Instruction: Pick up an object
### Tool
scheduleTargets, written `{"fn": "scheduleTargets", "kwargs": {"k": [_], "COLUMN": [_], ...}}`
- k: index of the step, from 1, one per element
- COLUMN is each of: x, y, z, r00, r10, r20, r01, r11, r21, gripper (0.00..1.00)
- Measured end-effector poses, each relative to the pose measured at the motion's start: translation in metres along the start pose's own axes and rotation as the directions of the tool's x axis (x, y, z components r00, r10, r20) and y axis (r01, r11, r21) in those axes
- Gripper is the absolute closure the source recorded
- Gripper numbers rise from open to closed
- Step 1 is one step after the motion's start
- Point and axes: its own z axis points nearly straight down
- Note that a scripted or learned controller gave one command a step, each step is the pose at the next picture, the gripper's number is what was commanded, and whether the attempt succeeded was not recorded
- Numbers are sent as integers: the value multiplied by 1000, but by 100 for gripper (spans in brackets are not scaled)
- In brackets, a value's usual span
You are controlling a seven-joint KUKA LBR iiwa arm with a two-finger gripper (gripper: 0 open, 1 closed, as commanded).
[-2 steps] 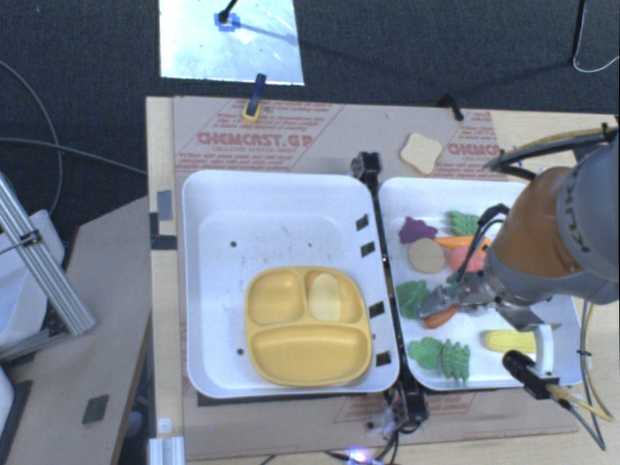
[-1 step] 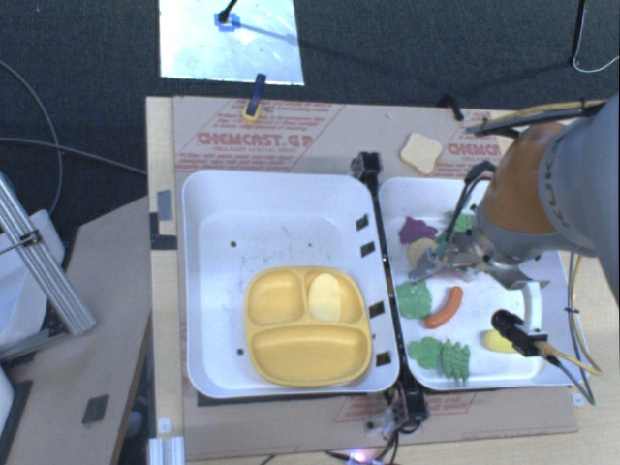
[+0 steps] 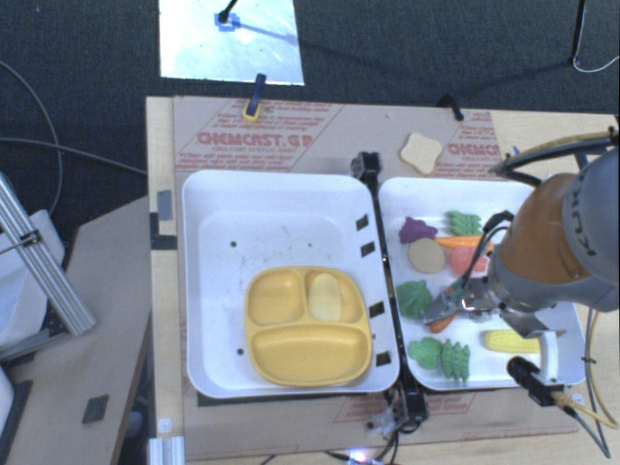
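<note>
Gripper [image 3: 448, 308] low in right bin [image 3: 572, 356] among toy vegetables, jaw state indiscernible; nothing visibly lifted, pick outstanding.

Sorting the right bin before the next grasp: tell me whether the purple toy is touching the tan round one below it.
Touching. In the camera view the purple toy sits directly against the top edge of the tan round toy, with no white bin floor between them.

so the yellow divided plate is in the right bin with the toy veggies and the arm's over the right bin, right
Not quite. The camera view shows the yellow divided plate in the left bin, apart from the toy veggies. The arm is indeed over the right bin.
</note>
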Motion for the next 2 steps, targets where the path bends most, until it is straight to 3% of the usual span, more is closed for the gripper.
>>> {"fn": "scheduleTargets", "kwargs": {"k": [1,2], "x": [2,62], "y": [3,40], "z": [-12,-107], "r00": [1000,1000], "r10": [-6,-15], "r20": [1,0], "r01": [6,15], "r11": [1000,1000], "r21": [-6,-15], "gripper": [100,100]}}
